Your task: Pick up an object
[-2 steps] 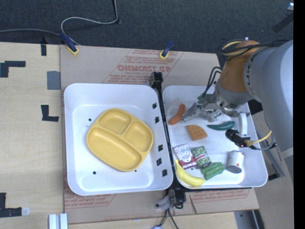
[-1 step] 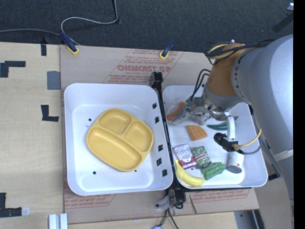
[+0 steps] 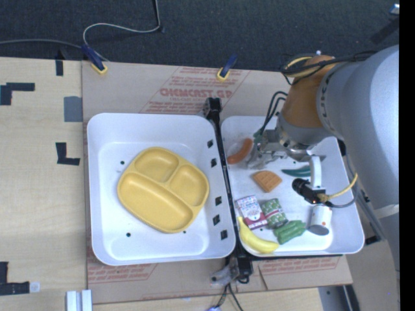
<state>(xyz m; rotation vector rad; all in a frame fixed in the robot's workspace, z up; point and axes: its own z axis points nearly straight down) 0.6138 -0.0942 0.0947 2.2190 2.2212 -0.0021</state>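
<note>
Plainly, "CHEMCAST GP" [image 3: 196,91] marks the cardboard; the gripper's [image 3: 262,155] state is unclear.

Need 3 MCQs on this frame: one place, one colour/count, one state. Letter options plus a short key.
1. Where is the yellow divided tray?
A. left bin
B. right bin
C. on the cardboard outside the bins

2. What colour is the banana?
A. green
B. yellow
C. red

3. How does the pincer stand relative to the right bin?
A. parked over the left bin
B. raised clear of the bench
C. down inside the right bin

Key: 1 A, the tray lies alone in the left bin. 2 B, it is yellow, at the right bin's front edge. 3 C, its tip sits among the items beside the orange piece.
</note>
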